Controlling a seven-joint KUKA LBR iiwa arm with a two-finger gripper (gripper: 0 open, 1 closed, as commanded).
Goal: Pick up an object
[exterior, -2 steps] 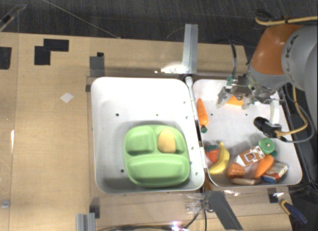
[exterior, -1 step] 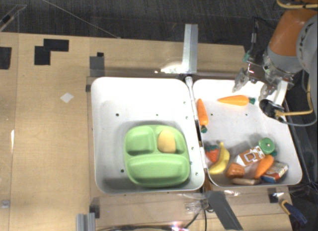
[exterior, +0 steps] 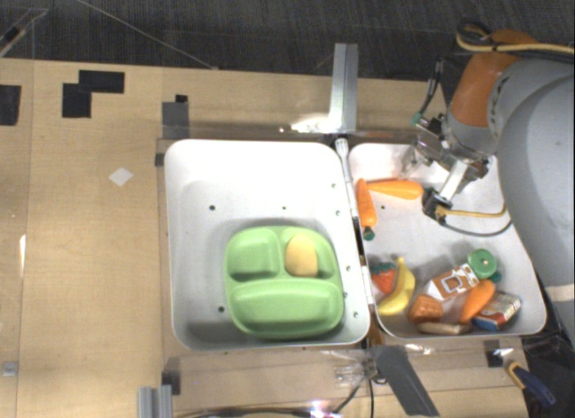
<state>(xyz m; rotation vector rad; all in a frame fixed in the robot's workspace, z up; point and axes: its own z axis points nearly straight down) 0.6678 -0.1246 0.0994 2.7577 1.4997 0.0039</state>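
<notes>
Gripper (exterior: 429,166) hovers over right bin (exterior: 530,254), finger state cannot be told; carrot (exterior: 395,189) just left below; off-centre descent risks nudging carrot away

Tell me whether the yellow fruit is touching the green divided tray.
Touching. The camera view shows the yellow fruit sitting inside the upper right compartment of the green tray, resting on its floor with no gap around its base.

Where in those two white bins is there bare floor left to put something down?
Left bin: bare above and left of the green tray. Right bin: a bare strip mid-right, between the carrots and the crowded toy-food pile at the front.
</notes>
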